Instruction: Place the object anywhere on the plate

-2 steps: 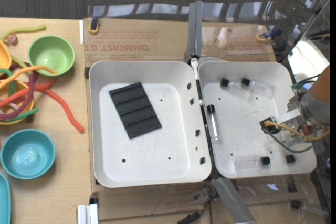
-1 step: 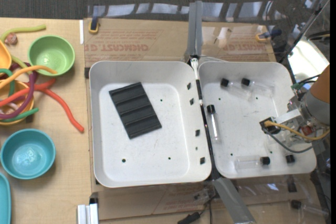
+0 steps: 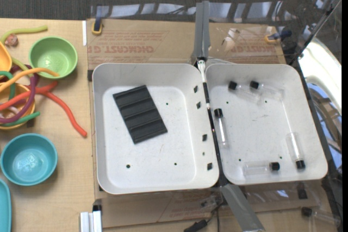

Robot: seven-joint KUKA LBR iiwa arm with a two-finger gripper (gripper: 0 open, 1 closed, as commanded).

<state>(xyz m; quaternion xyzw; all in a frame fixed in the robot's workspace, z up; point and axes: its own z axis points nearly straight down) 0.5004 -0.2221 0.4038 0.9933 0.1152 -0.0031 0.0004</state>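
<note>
Two white bins [image 3: 100,117]. One black ridged slab [image 3: 140,113]. Five clear black-capped tubes [image 3: 219,126]. Bowls: one green [image 3: 53,57], one teal [image 3: 29,159]. Several colored cords [image 3: 60,106], count unclear.

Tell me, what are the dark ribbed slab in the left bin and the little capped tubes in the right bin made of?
The dark ribbed slab looks like matte black plastic or rubber: dull and moulded into ridges. The little capped tubes seem to be clear plastic or glass, since the bin's white shows through, with black caps. The view can't settle it.
</note>
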